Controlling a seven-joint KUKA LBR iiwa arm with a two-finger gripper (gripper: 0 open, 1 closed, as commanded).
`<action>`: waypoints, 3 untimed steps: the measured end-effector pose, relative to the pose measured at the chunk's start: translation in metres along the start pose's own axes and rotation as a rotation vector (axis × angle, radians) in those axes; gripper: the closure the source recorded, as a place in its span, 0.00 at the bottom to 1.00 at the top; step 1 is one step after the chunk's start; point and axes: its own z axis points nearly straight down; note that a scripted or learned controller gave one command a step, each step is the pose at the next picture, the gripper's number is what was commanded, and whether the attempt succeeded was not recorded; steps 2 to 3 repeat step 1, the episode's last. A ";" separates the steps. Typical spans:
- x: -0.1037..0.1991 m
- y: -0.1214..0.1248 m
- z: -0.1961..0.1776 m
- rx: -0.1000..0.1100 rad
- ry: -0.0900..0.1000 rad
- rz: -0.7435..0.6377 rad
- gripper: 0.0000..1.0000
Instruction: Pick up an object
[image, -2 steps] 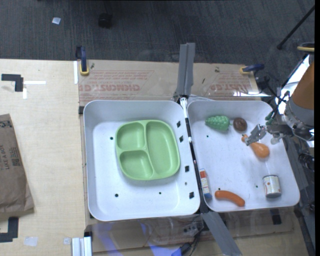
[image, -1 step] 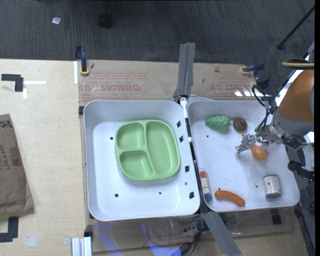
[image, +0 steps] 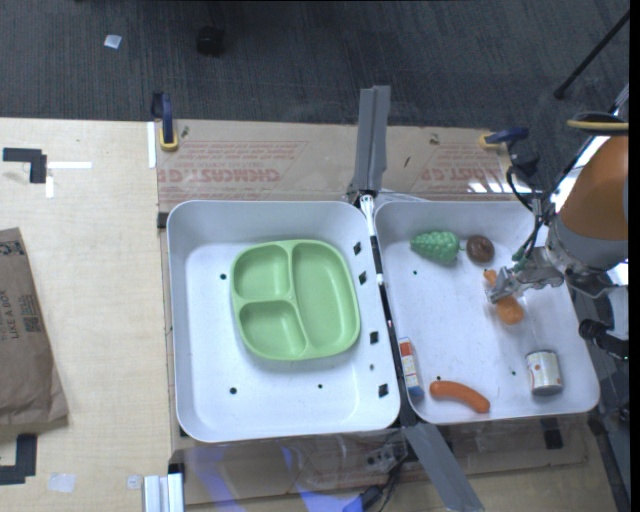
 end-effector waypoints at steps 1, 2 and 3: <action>0.059 0.040 -0.087 -0.001 -0.001 -0.045 1.00; 0.059 0.040 -0.087 -0.001 -0.001 -0.045 1.00; 0.059 0.040 -0.087 -0.001 -0.001 -0.045 1.00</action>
